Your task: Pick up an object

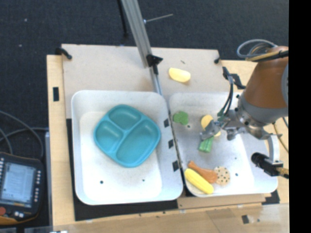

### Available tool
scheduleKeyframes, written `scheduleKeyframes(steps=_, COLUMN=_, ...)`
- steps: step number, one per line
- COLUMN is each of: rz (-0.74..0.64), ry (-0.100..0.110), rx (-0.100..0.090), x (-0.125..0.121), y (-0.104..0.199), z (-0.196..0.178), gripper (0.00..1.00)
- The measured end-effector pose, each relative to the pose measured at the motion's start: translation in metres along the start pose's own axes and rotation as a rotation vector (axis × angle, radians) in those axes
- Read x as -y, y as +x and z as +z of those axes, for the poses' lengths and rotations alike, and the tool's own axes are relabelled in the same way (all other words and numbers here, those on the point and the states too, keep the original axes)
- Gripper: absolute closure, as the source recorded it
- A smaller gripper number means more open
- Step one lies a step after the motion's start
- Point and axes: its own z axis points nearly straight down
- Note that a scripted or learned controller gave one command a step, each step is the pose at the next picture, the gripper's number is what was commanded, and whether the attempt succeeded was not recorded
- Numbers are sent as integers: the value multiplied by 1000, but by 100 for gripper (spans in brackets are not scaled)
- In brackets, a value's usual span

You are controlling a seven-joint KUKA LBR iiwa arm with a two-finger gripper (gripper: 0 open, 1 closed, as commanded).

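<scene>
Teal divided plate (127, 135) at left, alone in the left bin (87, 188). Beyond the bins, on the bare bench board, a yellow toy piece (179, 74). In the right bin (243, 181): green round piece (181, 117) near the dividing wall; corn cob (198, 181), orange carrot-like piece (203, 172) and speckled biscuit (222, 175) clustered at the near edge. At mid-bin, a small green block (206, 145) with a yellow piece (207, 122) just behind it. Gripper (215, 129) directly above this pair, apparently touching or nearly so; jaw opening impossible to tell, nothing confirmed as grasped. Judged the likely target: green block, probably light, stiff moulded plastic, smooth and somewhat slippery. Best taken across its narrow sides, squarely, to avoid squirting out.
</scene>
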Motion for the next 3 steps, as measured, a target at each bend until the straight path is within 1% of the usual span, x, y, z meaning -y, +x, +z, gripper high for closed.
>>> scheduleKeyframes(steps=1, rz=1, ry=-1, rx=0, x=0, y=0, z=0, gripper=0)
scheduleKeyframes(steps=2, rz=3, ry=6, rx=2, x=0, y=1, z=63, gripper=0)
scheduleKeyframes(steps=3, rz=3, ry=6, rx=2, x=1, y=0, z=116, gripper=0)
